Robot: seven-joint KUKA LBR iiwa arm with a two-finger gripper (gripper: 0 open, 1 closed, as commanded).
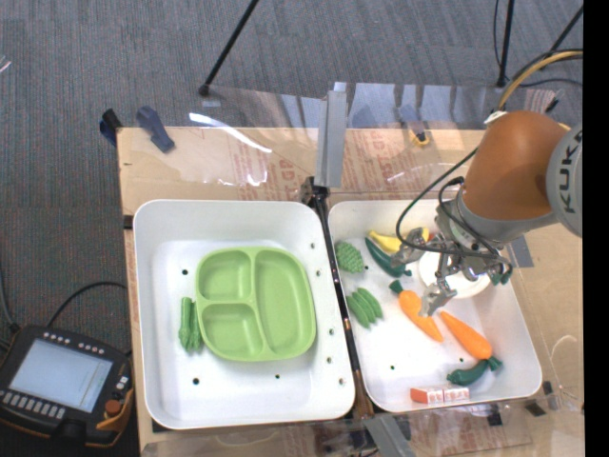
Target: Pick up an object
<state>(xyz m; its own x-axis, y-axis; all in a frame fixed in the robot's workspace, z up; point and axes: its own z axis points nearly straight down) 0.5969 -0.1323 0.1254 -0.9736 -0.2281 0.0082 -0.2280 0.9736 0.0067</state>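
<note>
My gripper (445, 289) hangs low over the right bin (381, 388), under the orange wrist band. Its tip is just above the upper end of an orange carrot (422, 317). A second carrot (465, 335) with a dark green top lies just right of the first. Behind the gripper lie a yellow piece (384, 242) and a dark green piece (389, 260). A white round object (468, 286) sits partly hidden beneath the gripper. Two green pods (349, 255) (365, 307) lie near the bin's left wall.
A small red and white piece (440, 394) lies at the right bin's front edge. The left bin (162, 246) holds a green divided plate (255, 303) with a green pod (189, 324) beside it. A teach pendant (62, 379) rests on the floor at lower left.
</note>
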